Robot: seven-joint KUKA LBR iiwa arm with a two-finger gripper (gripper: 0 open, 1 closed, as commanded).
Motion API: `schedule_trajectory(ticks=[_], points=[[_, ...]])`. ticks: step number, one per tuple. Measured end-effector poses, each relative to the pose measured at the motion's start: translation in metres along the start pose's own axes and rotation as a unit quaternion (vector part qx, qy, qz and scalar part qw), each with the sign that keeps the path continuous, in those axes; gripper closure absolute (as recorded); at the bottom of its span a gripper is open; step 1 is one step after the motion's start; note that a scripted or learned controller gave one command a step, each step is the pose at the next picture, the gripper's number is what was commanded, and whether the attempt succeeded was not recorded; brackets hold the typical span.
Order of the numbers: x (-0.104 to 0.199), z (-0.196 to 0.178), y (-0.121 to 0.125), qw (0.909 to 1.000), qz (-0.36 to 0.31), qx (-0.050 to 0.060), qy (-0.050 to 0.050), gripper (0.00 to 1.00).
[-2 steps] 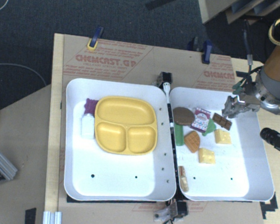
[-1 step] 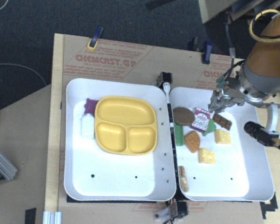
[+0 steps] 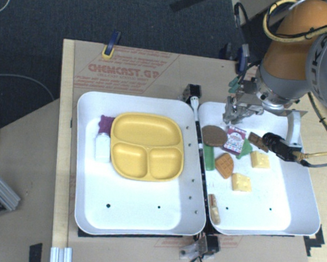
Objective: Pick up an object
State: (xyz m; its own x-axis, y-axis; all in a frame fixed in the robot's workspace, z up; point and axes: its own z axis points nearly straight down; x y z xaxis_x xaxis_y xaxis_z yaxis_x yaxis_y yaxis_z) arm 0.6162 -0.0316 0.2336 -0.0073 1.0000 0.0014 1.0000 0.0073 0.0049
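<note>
My gripper (image 3: 233, 115) hangs over the far end of the right bin (image 3: 293, 220), just above and behind a pink packet (image 3: 235, 140). Nothing shows in its grasp. Beside the packet lie a round brown disc (image 3: 213, 135), a green stick (image 3: 208, 158) and an orange waffle-like piece (image 3: 224, 164). Two pale yellow cubes (image 3: 259, 160) (image 3: 241, 182) sit further right and nearer the front. A small brown stick (image 3: 214, 208) rests by the bin's left wall.
The left bin (image 3: 137, 215) holds a yellow divided tray (image 3: 147, 145), with a purple item (image 3: 105, 124) and a white bottle (image 3: 102, 147) at its left side. The front half of each bin is bare white floor.
</note>
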Motion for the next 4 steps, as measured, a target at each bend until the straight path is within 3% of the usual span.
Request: schedule_trajectory(ticks=[1,3,4], points=[[0.057,0.016,0.017,1.0,0.0,0.001,0.0,1.0],[0.054,0.001,0.026,1.0,0.003,0.0,-0.001,1.0],[0.045,0.003,0.014,1.0,0.004,0.004,-0.001,1.0]])
